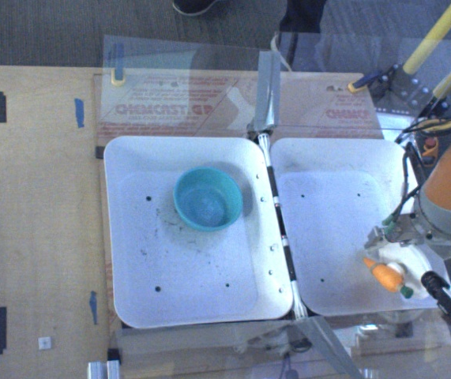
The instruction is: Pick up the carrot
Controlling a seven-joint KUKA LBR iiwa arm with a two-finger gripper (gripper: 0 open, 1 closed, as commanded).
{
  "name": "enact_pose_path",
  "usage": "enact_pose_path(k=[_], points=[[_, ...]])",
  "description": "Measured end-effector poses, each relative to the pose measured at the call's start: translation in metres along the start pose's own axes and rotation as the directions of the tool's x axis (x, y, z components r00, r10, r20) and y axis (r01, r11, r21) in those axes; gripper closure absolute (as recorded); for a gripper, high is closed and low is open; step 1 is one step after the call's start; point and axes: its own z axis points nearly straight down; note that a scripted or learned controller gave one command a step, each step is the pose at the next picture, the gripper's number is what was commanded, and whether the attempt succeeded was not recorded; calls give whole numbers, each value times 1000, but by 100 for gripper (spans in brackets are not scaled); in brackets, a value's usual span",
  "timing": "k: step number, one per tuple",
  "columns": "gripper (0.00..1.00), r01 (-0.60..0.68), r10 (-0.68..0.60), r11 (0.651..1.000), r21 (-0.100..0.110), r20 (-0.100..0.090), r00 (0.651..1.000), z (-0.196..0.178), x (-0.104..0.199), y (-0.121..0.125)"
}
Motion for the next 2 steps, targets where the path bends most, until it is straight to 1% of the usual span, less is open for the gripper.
enact_pose_path(k=[1, 2], points=[[0, 0, 0, 1000, 1, 0, 1000, 0, 0, 0], [100, -5, 5, 1000, 0, 1, 1000, -9, -2, -1]])
